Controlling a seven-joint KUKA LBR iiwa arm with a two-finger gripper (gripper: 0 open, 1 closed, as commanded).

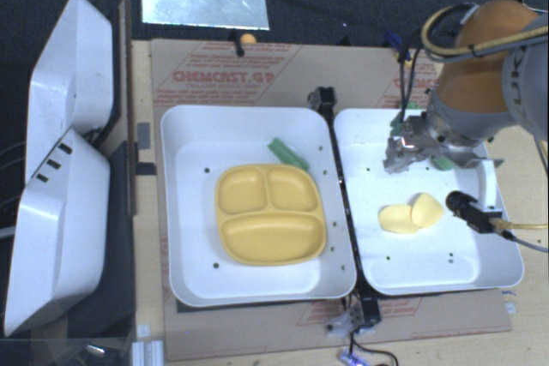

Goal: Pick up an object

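Gripper [403,152] hangs low over the far part of the right bin [377,274]; I cannot tell its state. Pale yellow pieces [410,215], lying crosswise, sit nearer the camera, just below it in view, apart from it.

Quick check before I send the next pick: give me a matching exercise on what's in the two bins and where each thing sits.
Things:
1. yellow divided tray
2. green stick-shaped object
3. pale yellow objects
4. gripper

Places:
A. upper part of the right bin, at the end of the arm
B. middle of the left bin
C. lower middle of the right bin
D. left bin, just above the tray's upper right corner

Pairs: 1-B, 2-D, 3-C, 4-A
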